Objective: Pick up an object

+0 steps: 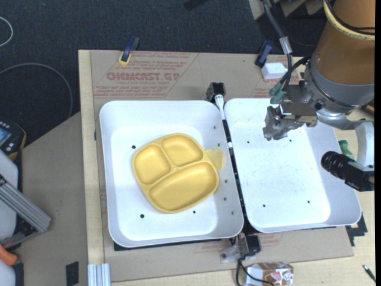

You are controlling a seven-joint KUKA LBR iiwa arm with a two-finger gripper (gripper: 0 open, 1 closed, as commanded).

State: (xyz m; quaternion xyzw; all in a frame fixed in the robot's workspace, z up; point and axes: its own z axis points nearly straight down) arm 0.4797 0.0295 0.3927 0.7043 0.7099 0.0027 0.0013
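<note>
Camera view, looking down at a slant, has the yellow divided plate (pixel 175 173) lying flat in the left bin (pixel 113 219), a little toward that bin's right wall, with a small pale yellow piece (pixel 215 157) just beside its upper right edge. Judging by how things lie, the pick has hardly begun: the plate sits untouched in its bin, and reaching it, closing on it and lifting it are all left to do. The gripper (pixel 277 131) hangs over the upper left part of the right bin (pixel 297 213), well apart from the plate and on the far side of the divide between the two bins. Nothing can be seen between its tips, and the dark, small shape does not let me tell how far apart they stand.
</note>
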